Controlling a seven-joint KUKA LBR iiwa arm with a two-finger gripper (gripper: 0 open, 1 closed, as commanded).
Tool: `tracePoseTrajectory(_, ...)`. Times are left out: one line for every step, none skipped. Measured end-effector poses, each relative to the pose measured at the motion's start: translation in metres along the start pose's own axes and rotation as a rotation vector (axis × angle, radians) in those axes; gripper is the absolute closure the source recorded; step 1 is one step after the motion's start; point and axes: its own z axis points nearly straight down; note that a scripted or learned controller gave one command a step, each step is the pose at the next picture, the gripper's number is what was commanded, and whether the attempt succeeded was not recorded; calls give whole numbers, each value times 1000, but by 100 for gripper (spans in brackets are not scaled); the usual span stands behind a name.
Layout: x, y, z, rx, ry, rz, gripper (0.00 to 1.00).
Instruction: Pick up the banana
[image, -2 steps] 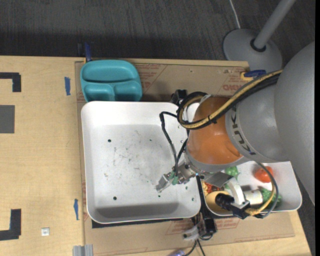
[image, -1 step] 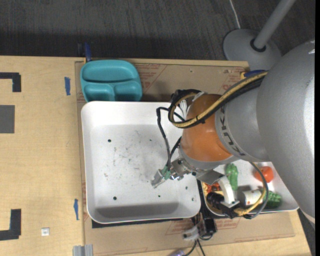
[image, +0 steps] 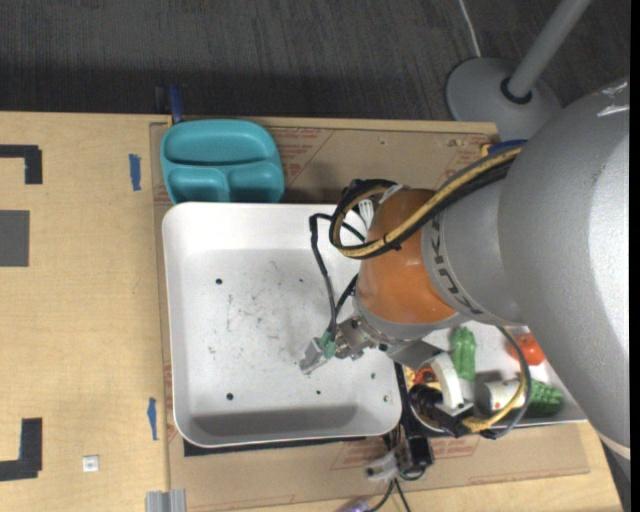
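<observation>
My gripper (image: 322, 352) hangs low over the right part of the left white bin (image: 200, 300), close to its floor, with bare bin floor around its tip. The arm's orange band (image: 400, 265) and grey body (image: 560, 250) lie across the right bin (image: 560, 418) and hide most of it. In the uncovered strip of that bin lie a green object (image: 463, 352), a green block (image: 541, 398), a white piece (image: 449, 382) and something orange-red (image: 529, 351).
A teal divided tray (image: 222, 161) stands behind the left bin. Black and yellow cables (image: 345, 225) loop off the wrist. A grey stand base (image: 490, 90) sits at the back right. The tan bench (image: 80, 300) stretches to the left.
</observation>
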Motion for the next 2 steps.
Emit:
tracePoseTrajectory(44,50,-34,17,19,264,0)
tracePoseTrajectory(73,16,33,13,21,113,0)
